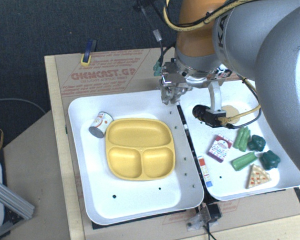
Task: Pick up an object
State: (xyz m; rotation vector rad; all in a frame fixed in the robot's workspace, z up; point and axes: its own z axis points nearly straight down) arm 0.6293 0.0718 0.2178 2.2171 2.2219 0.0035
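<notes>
From my seat, the left bin (86, 165) holds a small can (100, 124) beside a yellow divided tray (140, 148). The hand (171, 91) hangs over the bins' far edge; I cannot tell its fingers' state. Toy food (248, 149) fills the right bin (282, 180).

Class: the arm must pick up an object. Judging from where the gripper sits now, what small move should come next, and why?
Probably shift the gripper toward the right bin. It sits over the bins' shared rim, gripping nothing, while the green pieces lie inside that bin.
</notes>
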